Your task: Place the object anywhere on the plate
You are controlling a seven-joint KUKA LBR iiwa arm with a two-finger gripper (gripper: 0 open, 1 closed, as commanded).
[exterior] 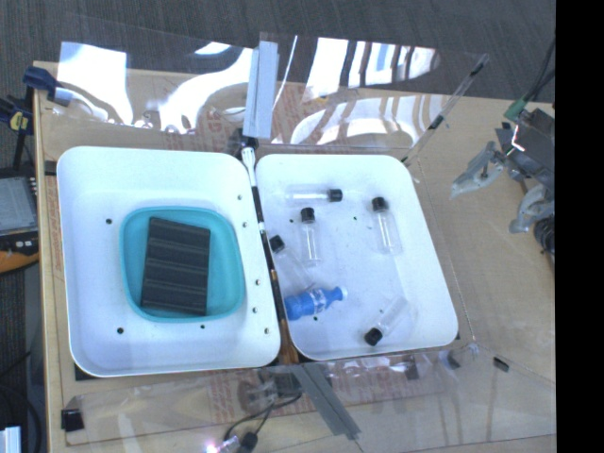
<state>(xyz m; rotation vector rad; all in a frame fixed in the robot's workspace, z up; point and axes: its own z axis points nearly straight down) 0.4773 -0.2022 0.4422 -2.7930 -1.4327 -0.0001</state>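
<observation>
A teal plate [226, 291] lies in the middle of the left white bin [94, 187]. On it rests a dark grey ribbed block [176, 265], lying flat. In the right bin [425, 253] a small blue bottle [311, 302] lies on its side near the front. Several clear vials with black caps are scattered around it, such as one vial [382, 225] and another [385, 324]. My gripper [495, 194] hangs over the bare bench to the right of the right bin, away from every object, with nothing seen in it.
A small black cap [276, 243] sits at the right bin's left wall. Clear plastic sheets and a grey bar [260, 88] stand behind the bins. Cables and clamps [264, 390] lie along the bench's front edge.
</observation>
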